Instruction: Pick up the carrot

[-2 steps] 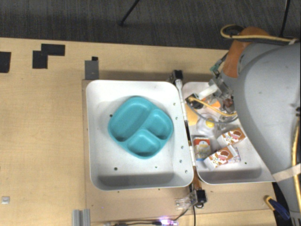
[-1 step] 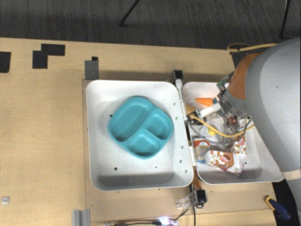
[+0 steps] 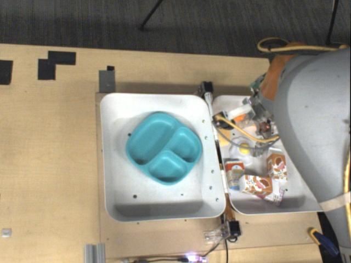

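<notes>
A grey arm (image 3: 312, 125) is hanging over the right-hand bin (image 3: 274, 210) on the worktop (image 3: 55, 147), its tool (image 3: 259, 116) sitting low among clutter in the bin's upper half. Whether the tool is apart or together cannot be told from this angle.

The carrot (image 3: 248, 129) appears to be showing as a small orange patch just beside the tool, partly hidden by it and by a looping yellow cable (image 3: 236, 126). Its shape and lie are too obscured to read, so that identification is tentative.

Doing this step well is likely meaning a straight descent over the orange piece, closing across its narrow width and avoiding the cable, which could be snagging or lifting along with it. Brown-and-white snack packets (image 3: 258, 185) are lying nearer the bin's lower edge, apart from the carrot, and are looking unlikely to interfere.

In the left bin (image 3: 115, 201), a teal divided plate (image 3: 164, 147) is resting well apart from the work.
</notes>
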You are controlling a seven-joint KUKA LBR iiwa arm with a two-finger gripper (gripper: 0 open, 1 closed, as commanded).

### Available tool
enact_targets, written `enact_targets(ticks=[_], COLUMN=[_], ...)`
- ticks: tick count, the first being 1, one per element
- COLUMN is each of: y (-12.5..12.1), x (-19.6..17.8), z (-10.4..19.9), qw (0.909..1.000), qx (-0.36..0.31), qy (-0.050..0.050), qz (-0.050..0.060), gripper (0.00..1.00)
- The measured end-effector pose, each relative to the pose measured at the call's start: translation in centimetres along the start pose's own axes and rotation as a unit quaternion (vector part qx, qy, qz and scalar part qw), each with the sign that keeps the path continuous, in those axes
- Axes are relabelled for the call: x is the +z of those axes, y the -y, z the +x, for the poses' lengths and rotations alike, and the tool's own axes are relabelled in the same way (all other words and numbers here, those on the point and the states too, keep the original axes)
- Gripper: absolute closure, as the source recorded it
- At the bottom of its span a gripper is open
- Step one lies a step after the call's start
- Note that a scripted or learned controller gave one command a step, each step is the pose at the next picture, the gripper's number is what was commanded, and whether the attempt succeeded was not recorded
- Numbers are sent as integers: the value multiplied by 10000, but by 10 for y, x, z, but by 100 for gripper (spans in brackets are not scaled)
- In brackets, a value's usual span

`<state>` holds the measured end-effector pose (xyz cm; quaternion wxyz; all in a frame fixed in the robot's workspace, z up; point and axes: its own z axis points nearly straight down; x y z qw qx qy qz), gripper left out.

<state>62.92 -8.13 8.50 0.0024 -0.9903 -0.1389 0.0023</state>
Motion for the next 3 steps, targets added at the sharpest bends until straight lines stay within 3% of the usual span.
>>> enact_targets(ticks=[1,2,3], y=[15,-10,52], x=[-1,-3,-150], z=[-54,19,-57], qw=[9993,9989,9997], qx=[361,361,-230], qy=[-21,259,-82], qz=[-8,126,-28], gripper=[0,0,0])
